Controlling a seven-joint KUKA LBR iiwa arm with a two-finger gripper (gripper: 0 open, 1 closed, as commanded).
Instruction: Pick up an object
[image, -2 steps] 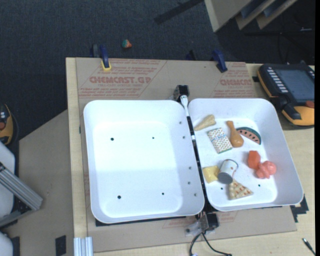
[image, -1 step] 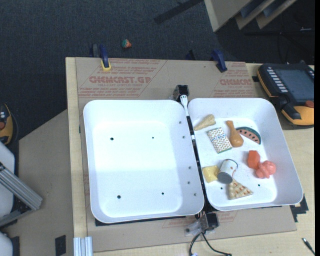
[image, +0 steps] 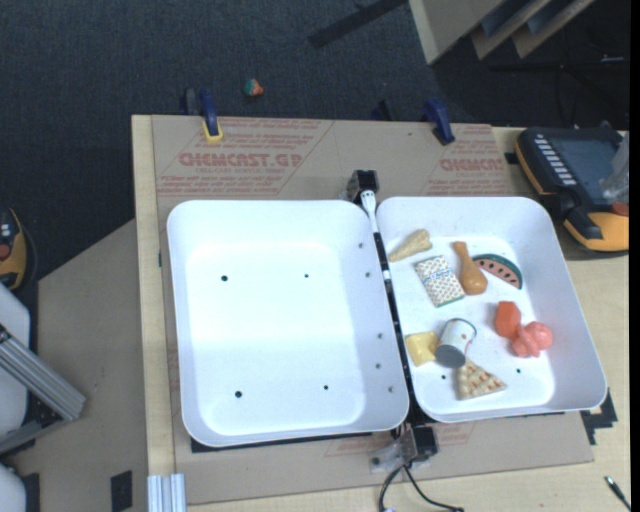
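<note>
Clutter in right bin (image: 560, 250) risks a missed grab: cup (image: 455, 342) touches cheese (image: 422, 347) and waffle (image: 478, 380); end effector state unknown.

Pale grey blur (image: 622, 172) at right edge of worktop (image: 300, 150), toward far right corner, overlapping worktop margin. Too smeared to tell whether it is arm link. Pose and state unreadable from it.

bright even overhead light; glare washes out left bin (image: 270, 320) floor; soft shadows; slight overall blur.
</note>
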